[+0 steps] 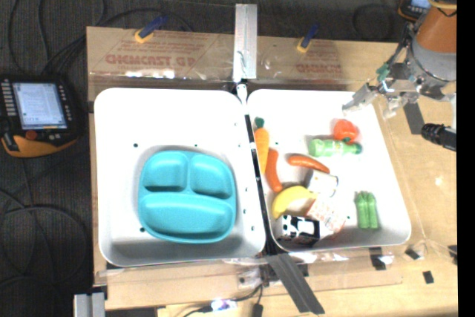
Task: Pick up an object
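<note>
The right bin holds several toy foods. A carrot lies along its left wall, with a red-orange pepper just below it. A red tomato rests against a green piece near the middle right. Lower down are a yellow fruit, a black and white block and a green vegetable. My gripper hovers over the bin's far right corner, above and to the right of the tomato. It is open, with nothing between its fingers.
A blue sectioned plate lies in the left bin. A thin orange-red piece and a white packet sit among the foods. A tablet rests on the floor at the left.
</note>
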Controlling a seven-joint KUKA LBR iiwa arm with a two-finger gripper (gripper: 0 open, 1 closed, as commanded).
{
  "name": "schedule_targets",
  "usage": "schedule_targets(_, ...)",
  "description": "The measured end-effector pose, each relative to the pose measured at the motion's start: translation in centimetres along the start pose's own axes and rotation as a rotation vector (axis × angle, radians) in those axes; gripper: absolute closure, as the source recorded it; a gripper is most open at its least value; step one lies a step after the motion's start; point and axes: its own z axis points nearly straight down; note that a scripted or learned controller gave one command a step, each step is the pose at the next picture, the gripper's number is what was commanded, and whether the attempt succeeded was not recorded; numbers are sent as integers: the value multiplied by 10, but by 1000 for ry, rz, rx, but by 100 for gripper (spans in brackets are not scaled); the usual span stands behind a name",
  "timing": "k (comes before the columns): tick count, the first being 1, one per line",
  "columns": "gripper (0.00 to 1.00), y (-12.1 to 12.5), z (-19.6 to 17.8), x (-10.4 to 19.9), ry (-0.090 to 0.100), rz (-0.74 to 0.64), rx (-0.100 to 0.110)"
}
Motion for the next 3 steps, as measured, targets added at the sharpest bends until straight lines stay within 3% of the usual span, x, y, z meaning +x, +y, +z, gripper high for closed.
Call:
schedule_targets(1,0,-3,118,1,5,-27,-5)
schedule_targets(2,0,-37,137,24,-10,12,-14)
schedule_targets(3,0,-80,122,96,0,-216,0)
